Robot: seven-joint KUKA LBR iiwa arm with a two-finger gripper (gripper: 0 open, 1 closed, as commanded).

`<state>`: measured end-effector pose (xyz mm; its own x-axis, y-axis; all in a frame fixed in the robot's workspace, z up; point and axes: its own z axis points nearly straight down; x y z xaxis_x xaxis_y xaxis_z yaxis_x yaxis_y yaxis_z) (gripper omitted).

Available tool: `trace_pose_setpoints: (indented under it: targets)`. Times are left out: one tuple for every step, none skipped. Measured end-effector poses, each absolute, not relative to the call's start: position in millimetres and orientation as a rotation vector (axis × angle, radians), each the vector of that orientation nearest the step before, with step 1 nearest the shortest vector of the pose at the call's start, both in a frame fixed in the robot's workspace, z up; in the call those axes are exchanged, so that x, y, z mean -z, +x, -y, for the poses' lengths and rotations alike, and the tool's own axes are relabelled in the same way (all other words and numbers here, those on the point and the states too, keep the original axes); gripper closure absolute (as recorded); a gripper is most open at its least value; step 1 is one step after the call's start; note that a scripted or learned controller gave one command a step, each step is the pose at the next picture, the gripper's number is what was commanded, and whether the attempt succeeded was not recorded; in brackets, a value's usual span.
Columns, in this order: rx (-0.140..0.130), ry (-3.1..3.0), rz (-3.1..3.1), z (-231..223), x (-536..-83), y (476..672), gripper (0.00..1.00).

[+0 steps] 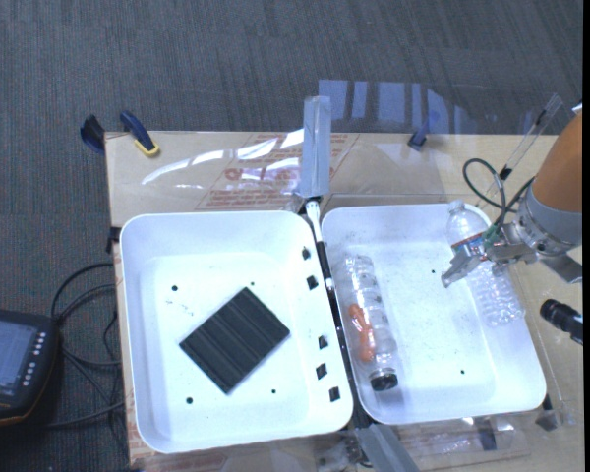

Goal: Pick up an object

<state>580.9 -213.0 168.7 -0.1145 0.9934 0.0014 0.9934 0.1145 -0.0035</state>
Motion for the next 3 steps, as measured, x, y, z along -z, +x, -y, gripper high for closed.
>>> trace_pose_setpoints:
  targets:
    - [-0.008,-2.032,2.399,126.1,-99.4,594.1,0.00]
    - [0.000,-1.909,2.494,151.3,-115.6,632.5,0.00]
    - [0.000,-1.720,2.627,180.2,-101.5,645.2,0.00]
